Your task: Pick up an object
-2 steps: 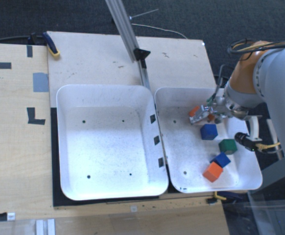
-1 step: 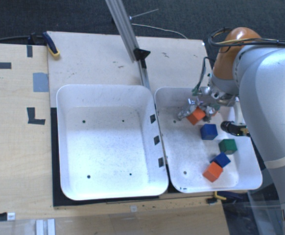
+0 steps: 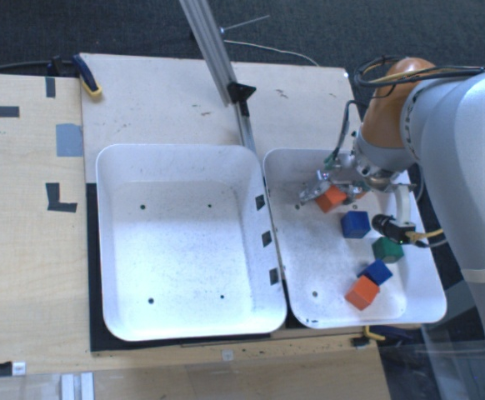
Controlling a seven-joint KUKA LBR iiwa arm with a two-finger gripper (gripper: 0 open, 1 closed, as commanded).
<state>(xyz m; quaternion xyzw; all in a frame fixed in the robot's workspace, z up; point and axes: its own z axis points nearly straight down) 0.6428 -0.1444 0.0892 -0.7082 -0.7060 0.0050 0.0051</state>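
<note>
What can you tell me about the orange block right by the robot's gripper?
The small orange block looks like a solid cube with flat faces, perhaps foam or wood. It sits near the far end of the right white bin, tilted a little. The metal gripper sits directly over it, covering its top, so whether it is gripped cannot be told. A blue cube lies close beside it, not touching.

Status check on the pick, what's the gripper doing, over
Gripper low in right bin, at the orange block. Grasp unconfirmed. Blue block close beside.
</note>
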